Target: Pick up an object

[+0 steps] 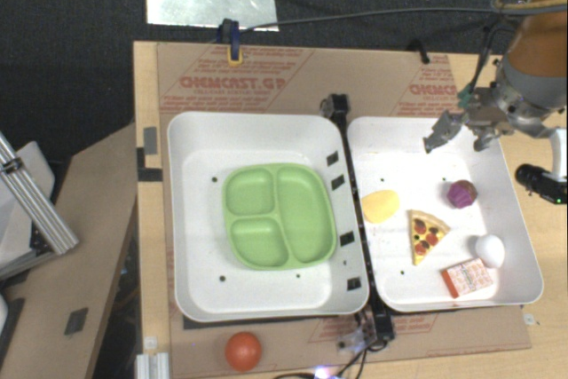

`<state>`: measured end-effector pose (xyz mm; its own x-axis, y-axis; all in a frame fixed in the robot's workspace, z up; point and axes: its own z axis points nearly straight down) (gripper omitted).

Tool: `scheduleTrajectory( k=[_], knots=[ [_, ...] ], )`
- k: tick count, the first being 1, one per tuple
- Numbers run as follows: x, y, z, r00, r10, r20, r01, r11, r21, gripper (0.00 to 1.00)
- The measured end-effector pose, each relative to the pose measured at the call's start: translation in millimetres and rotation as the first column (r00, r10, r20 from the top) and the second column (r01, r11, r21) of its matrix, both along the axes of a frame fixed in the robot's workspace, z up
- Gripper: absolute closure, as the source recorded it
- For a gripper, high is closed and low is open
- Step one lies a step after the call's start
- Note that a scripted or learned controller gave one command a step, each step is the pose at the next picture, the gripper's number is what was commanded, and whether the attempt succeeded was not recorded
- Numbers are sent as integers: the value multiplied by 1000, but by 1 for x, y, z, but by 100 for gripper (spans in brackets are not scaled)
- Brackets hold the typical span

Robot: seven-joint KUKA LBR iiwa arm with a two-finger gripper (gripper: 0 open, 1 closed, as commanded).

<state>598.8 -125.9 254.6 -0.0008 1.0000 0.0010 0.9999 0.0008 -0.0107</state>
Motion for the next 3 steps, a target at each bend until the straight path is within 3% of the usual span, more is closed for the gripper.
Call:
scheduleTrajectory(
  k=[1, 3],
  knots=[
    [2, 0, 8, 1000, 2, 12, -2, 1000, -1, 0],
    [0, -6, -87, 1000, 0, 10, 0, 1000, -1, 0]
  ],
)
